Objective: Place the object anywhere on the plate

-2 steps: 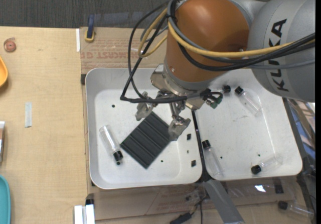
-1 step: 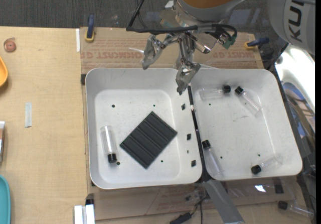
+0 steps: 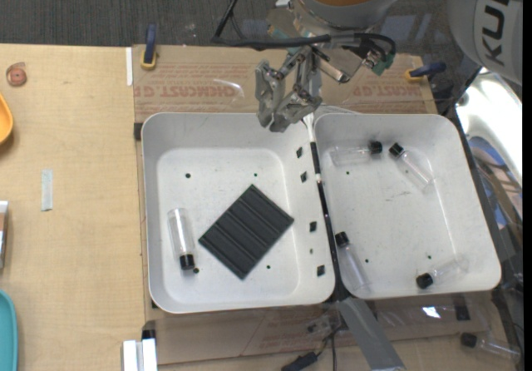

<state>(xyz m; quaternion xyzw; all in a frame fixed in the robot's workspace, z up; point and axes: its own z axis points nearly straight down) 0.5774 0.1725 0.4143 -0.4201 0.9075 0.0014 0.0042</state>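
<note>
Vial (image 3: 179, 237) — upright, cap (image 3: 188, 261) nearest camera

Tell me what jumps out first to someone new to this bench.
The dark ribbed plate lying at a slant in the left bin stands out most. Above the bins' far edge hangs the end effector, and clear tubes with black caps lie scattered in the right bin.

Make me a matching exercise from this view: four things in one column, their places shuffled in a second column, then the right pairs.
Things:
1. dark ribbed plate
2. clear tube beside the plate
3. hand
4. tube with a black cap

Places:
A. far part of the right bin
B. above the far rim where the bins meet
C. middle of the left bin
D. left bin, near its left wall

Pairs: 1-C, 2-D, 3-B, 4-A
</note>
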